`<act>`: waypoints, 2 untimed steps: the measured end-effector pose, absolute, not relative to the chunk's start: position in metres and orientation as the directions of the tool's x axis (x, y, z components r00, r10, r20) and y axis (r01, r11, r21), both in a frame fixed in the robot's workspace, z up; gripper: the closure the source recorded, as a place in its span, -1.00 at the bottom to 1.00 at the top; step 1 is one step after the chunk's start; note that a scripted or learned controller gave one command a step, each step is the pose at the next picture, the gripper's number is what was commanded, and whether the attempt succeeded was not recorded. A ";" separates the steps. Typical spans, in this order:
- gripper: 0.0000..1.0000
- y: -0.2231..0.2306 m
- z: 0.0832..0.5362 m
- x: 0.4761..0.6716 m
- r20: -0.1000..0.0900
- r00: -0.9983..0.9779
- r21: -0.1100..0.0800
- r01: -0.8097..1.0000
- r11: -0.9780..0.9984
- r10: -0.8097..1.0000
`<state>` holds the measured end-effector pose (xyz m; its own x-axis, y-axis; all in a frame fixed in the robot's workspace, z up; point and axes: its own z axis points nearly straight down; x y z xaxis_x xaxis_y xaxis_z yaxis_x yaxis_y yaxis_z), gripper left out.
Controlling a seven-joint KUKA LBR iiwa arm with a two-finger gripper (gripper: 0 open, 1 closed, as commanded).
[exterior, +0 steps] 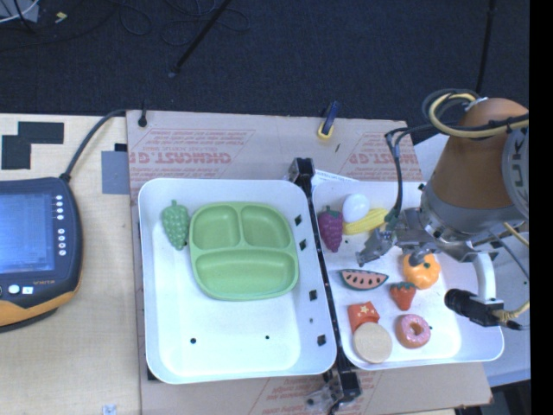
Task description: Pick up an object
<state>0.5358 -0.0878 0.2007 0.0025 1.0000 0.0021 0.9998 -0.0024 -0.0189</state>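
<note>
- Far left, a handheld control pad lies on the bench, well apart from the work.
- The left bin holds a green divided plate, with a bunch of green grapes just beside the plate's left edge.
- The right bin holds the likely candidates: purple grapes, a white egg touching a banana, a watermelon slice, a strawberry, a red block, a round cracker, a pink donut and an orange fruit.
- The gripper hangs low over the right bin, between the banana and the watermelon slice, with the orange fruit just to its right.
- I judge the step to be the reach, with nothing picked yet: no object shows between the fingers.
- How wide the fingers stand I cannot tell; the dark metal there is too tangled to read.
- Next, it seems, the gripper must settle squarely over one item and straddle it; the crowding could nudge neighbours aside.
</note>
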 end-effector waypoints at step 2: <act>-1.00 -0.089 0.167 0.537 0.001 0.000 -0.005 1.000 0.000 1.000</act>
<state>0.5370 -0.0891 0.1669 0.0002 1.0000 0.0011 1.0000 -0.0002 -0.0047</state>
